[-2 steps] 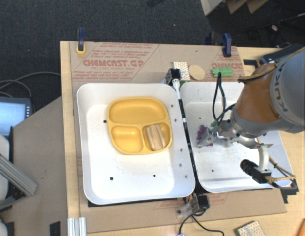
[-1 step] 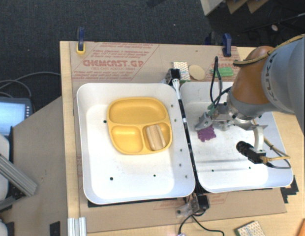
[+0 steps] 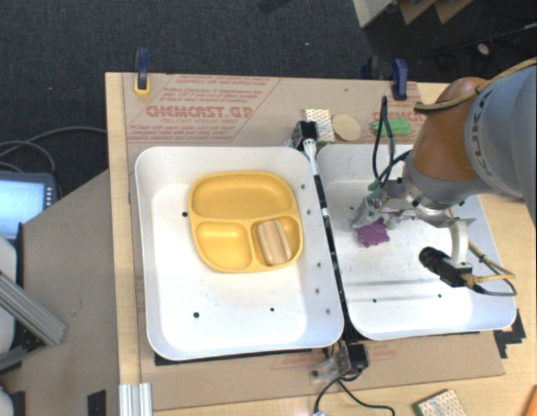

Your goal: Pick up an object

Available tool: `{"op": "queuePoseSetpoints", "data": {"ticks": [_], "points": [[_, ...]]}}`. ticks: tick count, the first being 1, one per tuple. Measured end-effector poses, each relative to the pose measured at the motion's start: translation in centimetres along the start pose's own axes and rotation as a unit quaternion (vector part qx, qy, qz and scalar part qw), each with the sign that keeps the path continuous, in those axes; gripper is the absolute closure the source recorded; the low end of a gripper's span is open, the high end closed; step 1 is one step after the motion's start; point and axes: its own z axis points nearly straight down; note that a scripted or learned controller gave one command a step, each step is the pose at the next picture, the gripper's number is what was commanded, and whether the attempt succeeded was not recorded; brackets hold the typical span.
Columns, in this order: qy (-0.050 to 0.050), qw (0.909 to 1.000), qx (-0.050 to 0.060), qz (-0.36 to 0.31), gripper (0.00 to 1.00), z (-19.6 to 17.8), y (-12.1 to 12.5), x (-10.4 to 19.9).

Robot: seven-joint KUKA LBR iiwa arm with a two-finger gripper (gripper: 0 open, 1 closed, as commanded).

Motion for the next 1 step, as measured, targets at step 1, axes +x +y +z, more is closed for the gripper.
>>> {"op": "queuePoseSetpoints", "data": {"ticks": [1], "points": [[0.001,1.0,-0.003,-0.003,1.0,-9.58,0.9,4.01]]}}
